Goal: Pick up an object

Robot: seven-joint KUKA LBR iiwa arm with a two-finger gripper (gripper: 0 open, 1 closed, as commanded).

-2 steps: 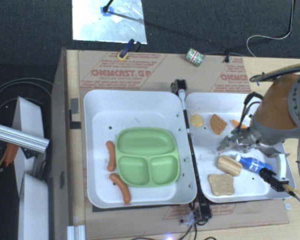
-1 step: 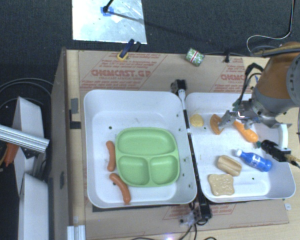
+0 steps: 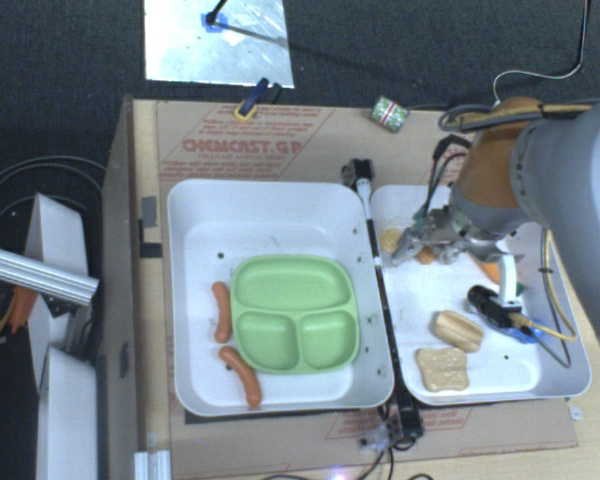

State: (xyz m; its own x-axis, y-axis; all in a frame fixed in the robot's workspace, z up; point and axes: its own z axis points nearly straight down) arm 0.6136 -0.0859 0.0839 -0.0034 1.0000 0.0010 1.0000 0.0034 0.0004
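Inspecting the right bin (image 3: pixel 420 298): found the pincer (image 3: pixel 420 246) low over its upper-left corner, close to the wall shared with the left bin (image 3: pixel 280 218). Cannot tell whether clenched or released, being too blurred at the tip; saw nothing held.

Noted a small yellow piece (image 3: pixel 391 238) just beside the pincer, possibly touching it, and an orange piece (image 3: pixel 488 268) near on the other side, partly hidden by the wrist. Judged the yellow piece the likeliest target.

Logged also a bread roll (image 3: pixel 457 329) and a flat tan slice (image 3: pixel 442 369) lower in the same bin, well apart from the pincer. In the left bin, recorded a green divided plate (image 3: pixel 295 313), one sausage (image 3: pixel 221 312) at its left edge and a second sausage (image 3: pixel 242 376) below.

Risks, as judged:
- Could strike the shared wall on descent, given so little room there.
- Could shove the yellow piece into the corner instead of gripping it.
- Could close above so small and low a piece and rise with nothing.
- Might knock the orange piece aside with the wrist.
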